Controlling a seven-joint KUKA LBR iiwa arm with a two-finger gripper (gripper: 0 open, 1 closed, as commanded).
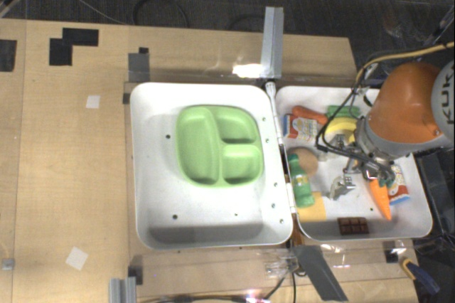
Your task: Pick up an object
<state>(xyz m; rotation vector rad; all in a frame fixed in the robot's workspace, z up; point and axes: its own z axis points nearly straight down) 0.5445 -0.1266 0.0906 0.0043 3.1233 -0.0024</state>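
Observation:
My gripper (343, 185) hangs low in the right bin (424, 223), below the orange band of the arm (405, 106). It sits over bare bin floor between a green bottle (303, 189) on its left and an orange carrot (381, 200) on its right. A brown chocolate bar (352, 226) lies just in front of it. I see nothing held in it. Under the arm, a yellow banana (341, 128) and a green item (343, 112) are partly covered.
The left bin (153, 173) holds a green divided plate (217, 145). In the right bin also lie a red and white packet (304, 125), a tan round object (304, 163), a yellow block (311, 208) and a red, white and blue packet (399, 189).

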